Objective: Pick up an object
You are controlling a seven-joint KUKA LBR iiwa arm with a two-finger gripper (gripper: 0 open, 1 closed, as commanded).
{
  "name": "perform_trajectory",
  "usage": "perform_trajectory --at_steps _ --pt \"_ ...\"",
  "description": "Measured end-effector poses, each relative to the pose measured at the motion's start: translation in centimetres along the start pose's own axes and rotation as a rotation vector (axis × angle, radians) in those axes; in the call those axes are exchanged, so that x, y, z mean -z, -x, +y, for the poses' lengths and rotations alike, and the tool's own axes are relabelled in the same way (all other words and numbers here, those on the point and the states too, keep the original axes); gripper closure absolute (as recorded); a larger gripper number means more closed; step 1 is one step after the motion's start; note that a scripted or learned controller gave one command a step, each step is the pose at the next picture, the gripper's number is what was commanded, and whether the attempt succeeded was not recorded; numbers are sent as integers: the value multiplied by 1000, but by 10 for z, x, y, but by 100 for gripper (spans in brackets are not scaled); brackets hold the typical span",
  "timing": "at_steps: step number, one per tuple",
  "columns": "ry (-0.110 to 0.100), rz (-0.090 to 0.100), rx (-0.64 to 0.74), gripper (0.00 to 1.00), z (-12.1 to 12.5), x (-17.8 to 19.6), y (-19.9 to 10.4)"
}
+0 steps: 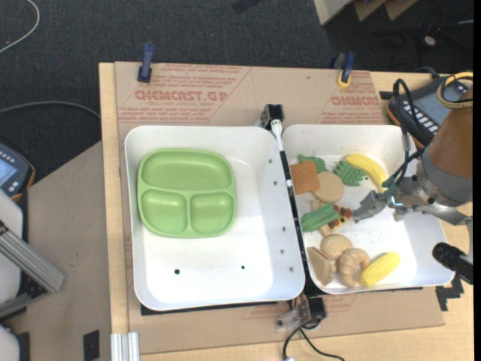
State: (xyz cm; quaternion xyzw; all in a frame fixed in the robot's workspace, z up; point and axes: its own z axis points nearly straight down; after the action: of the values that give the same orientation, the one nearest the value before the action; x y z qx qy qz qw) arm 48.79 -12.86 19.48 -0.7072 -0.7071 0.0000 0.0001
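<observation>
Green toy (319, 217) beside end effector (370, 205)

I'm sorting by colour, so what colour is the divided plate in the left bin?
Light green; the divided plate shows plainly in the camera view, lying in the left bin.

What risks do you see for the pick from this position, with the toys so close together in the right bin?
1. The claw hangs over crowded toys: banana, green leaf and round cookie touch, so it may pinch two or push one away.
2. The green pod lies beside small pieces that may shift.
3. The corn sits near the bin wall, leaving little room.
</observation>
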Motion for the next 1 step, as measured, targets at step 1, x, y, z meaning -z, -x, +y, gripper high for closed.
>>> perform_trajectory --at_steps 1 --pt "4 -2 0 0 -7 -99 -31"
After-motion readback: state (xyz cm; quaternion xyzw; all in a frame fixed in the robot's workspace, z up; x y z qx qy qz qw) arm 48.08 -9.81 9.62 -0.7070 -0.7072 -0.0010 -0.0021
